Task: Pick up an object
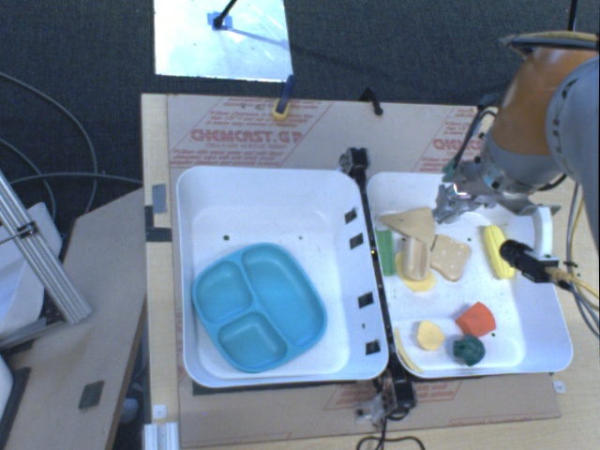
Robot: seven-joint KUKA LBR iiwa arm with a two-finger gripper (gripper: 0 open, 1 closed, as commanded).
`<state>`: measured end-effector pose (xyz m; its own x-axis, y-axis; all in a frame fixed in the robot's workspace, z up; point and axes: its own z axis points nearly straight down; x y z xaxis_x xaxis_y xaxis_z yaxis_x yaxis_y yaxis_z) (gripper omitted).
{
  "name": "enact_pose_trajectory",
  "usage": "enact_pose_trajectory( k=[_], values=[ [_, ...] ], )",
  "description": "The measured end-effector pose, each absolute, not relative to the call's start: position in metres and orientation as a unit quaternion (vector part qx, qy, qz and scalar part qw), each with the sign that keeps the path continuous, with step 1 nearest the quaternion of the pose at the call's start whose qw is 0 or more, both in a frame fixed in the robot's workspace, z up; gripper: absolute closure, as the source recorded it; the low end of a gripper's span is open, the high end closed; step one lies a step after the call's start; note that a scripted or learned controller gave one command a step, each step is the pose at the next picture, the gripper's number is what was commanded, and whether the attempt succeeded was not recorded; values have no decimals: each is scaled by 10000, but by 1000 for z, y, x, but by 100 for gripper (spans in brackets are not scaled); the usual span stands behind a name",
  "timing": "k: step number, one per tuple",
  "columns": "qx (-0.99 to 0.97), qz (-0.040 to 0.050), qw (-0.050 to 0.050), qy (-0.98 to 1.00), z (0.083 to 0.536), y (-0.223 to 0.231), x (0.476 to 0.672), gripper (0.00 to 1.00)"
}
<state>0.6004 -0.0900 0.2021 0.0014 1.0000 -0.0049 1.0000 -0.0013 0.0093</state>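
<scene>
The arm's gripper hangs over the back of the right bin, just right of a tan wedge. In front of it lie a toast slice and a pale yellow cylinder. A yellow corn-like piece lies to its right. A green stick rests against the bin's left wall. Nearer the front edge sit an orange piece, a dark green piece and a small yellow piece. Nothing can be seen held in the gripper.
The left bin holds a blue divided plate. A black divider runs between the bins. A black part with cables overhangs the right bin's right side. A shiny sheet lies behind the bench.
</scene>
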Motion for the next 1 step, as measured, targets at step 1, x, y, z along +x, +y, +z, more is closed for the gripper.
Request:
enact_pose_trajectory(
  k=[1],
  values=[
    [7085,-19,-15,7057,80,-102,527,100]
  ],
)
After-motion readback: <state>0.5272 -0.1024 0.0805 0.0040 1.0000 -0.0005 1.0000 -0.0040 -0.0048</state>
